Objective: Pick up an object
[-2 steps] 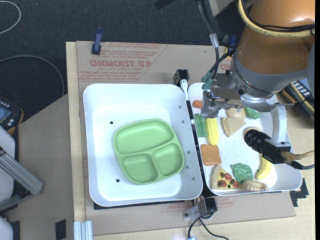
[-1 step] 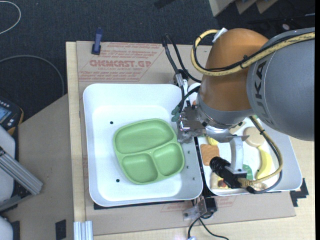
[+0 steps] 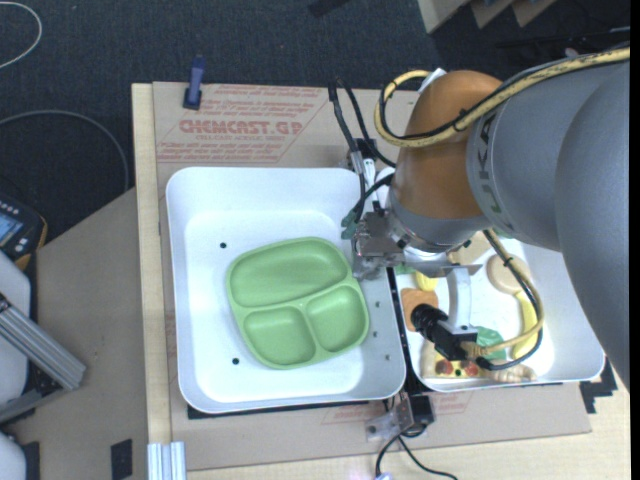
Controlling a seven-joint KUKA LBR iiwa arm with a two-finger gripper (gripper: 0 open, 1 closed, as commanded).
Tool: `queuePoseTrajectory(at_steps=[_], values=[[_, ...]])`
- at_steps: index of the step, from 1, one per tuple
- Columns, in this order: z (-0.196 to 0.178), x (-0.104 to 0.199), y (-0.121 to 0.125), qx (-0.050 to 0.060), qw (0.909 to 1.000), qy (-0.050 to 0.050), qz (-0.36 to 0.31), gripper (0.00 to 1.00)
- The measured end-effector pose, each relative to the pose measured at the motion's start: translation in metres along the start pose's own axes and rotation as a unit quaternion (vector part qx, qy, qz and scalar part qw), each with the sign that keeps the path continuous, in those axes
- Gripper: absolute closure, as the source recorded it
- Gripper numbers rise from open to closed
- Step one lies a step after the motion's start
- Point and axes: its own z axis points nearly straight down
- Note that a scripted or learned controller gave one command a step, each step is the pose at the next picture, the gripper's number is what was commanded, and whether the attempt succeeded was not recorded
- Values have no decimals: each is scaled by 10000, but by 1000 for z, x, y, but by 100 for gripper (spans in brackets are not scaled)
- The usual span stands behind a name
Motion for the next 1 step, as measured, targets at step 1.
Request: queuePoseTrajectory(at_steps=[1], values=[[-15,95,-24,-32,10000,18,-55,100]])
